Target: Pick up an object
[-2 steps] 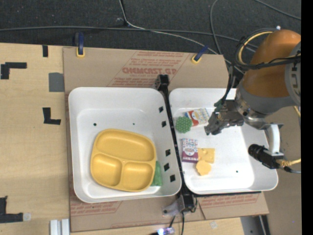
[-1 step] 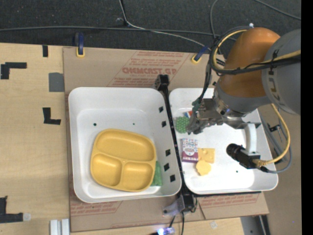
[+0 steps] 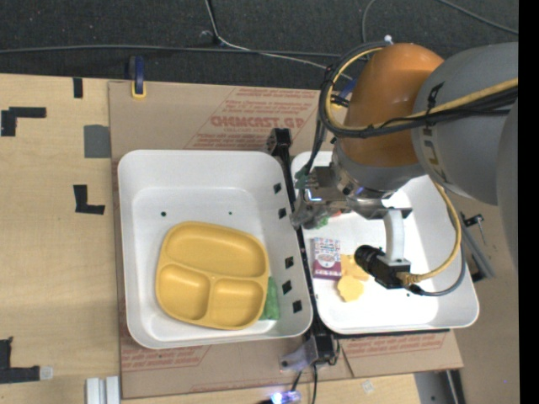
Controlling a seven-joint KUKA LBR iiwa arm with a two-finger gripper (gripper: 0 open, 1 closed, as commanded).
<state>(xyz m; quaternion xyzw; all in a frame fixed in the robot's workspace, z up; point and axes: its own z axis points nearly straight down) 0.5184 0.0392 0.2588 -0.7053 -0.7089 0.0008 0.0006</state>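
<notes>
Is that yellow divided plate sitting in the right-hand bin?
No, the yellow divided plate lies in the left bin, while the right bin holds a small printed packet and a yellow piece.

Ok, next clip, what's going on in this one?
The grey arm reaches in over the right bin, its hand low near the divider between the two bins. A small printed packet and a yellow piece lie just below it. A yellow divided tray sits in the left bin. No grasp is visible.
</notes>
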